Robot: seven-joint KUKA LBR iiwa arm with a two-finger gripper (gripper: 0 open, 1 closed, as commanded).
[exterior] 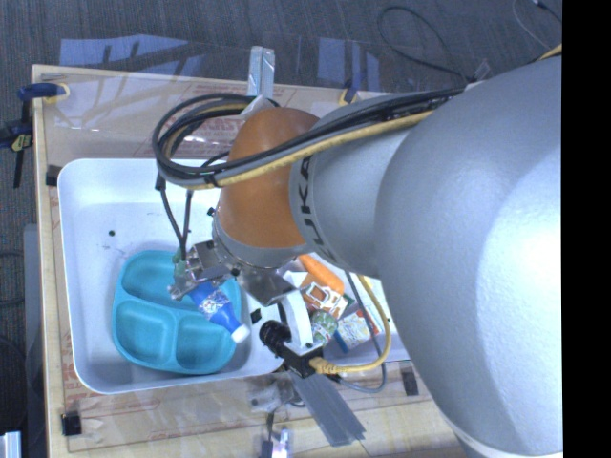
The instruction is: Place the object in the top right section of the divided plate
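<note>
**Tube hangs over the blue plate**

While the arm [401, 208] leans in from the right, its gripper [196, 273] sits low above the divided plate [158, 327] in the left bin [91, 218]. A small blue tube with a white cap [218, 310] lies slantwise at the plate's right edge, just under the fingers. It looks light, soft-bodied and a bit slick, so the stiffer shoulder near the cap seems the best hold. Whether the fingers are spread or closed on it, I cannot tell; the wrist hides them.
</note>
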